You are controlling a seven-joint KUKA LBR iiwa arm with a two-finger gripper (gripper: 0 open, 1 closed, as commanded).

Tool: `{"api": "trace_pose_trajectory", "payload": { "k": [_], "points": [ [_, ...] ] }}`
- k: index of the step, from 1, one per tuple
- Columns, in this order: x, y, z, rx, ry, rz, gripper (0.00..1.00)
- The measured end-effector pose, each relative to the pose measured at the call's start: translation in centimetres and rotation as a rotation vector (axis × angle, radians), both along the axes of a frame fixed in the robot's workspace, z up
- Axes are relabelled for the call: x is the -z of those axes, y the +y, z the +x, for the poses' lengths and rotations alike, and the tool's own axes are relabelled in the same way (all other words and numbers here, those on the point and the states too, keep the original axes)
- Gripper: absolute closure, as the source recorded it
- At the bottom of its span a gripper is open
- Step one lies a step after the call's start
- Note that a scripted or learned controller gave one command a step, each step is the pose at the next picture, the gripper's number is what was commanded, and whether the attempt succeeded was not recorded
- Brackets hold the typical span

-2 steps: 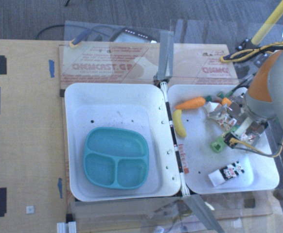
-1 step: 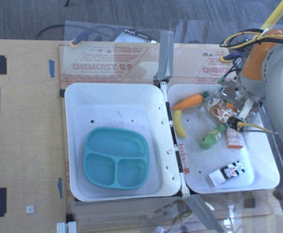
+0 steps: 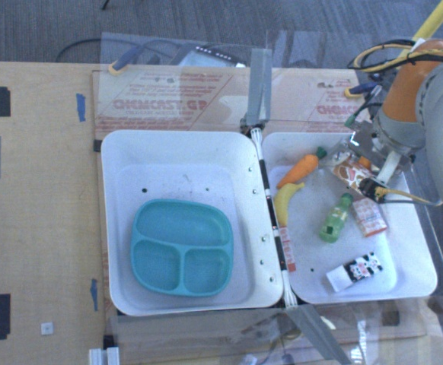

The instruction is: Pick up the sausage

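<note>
A reddish-brown, pale-streaked piece that looks like the sausage (image 3: 348, 175) lies in the far part of the right bin (image 3: 412, 280), just right of the carrot. My gripper (image 3: 358, 164) is low over it at the bin's far right, and the wrist covers part of it. I cannot tell whether the piece is touched or gripped.
The right bin also holds an orange carrot (image 3: 301, 169), a yellow banana (image 3: 285, 199), a green bottle (image 3: 335, 219), a red-and-white packet (image 3: 368, 217) and a black-and-white carton (image 3: 356, 271). A teal divided plate (image 3: 181, 246) lies in the left bin (image 3: 130, 158).
</note>
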State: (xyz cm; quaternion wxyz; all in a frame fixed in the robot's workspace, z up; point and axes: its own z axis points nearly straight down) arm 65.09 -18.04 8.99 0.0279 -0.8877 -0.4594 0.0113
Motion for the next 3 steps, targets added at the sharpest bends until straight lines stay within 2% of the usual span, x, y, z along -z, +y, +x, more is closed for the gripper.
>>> {"api": "trace_pose_trajectory", "payload": {
  "k": [1,2,3],
  "points": [
    [-9.3,10.4,1.5,0.136,-0.039,-0.043,1.00],
    [-9.2,20.6,-1.0,0.044,-0.037,-0.039,1.00],
    [-9.2,26.8,-4.1,0.238,-0.032,-0.045,1.00]
  ]
}}
